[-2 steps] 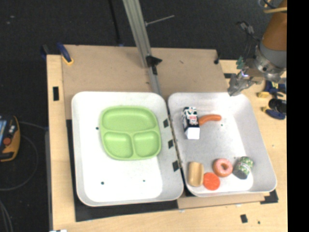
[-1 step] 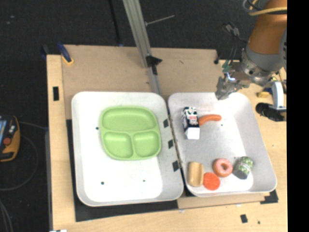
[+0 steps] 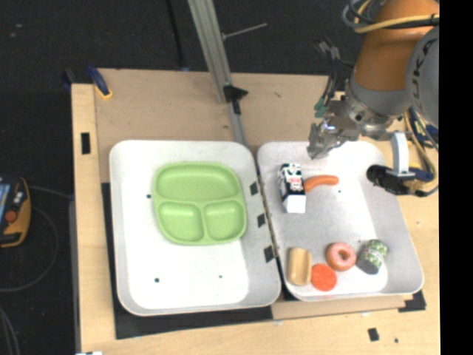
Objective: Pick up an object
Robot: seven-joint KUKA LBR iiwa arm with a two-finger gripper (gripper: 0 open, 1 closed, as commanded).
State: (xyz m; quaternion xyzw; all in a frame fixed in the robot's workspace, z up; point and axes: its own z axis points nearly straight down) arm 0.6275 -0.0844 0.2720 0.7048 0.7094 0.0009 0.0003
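1. White plastic bins are sitting side by side on the bench (image 3: 170,102) in the camera view; the left bin (image 3: 133,272) is carrying a green divided plate (image 3: 199,202), lying flat near its middle.
2. The right bin (image 3: 392,235) is holding the loose objects: a black-and-white carton (image 3: 293,186) standing near the bin's upper left, an orange carrot-like piece (image 3: 322,182) lying just beside it, touching or nearly so.
3. Along the lower edge a tan cylinder (image 3: 298,265), a red-orange round piece (image 3: 323,277), a pink donut (image 3: 341,256) and a green-and-dark lump (image 3: 372,256) are lying in a loose row, close together.
4. The grey arm with the orange band is reaching in from the right; the gripper (image 3: 319,145) is hanging over the bin's upper rim, above the carton and apart from it.
5. Fingers: too dark and small here, so I cannot tell how far they are parted; nothing is showing between them.
6. No object is being lifted; all are resting in the bin.
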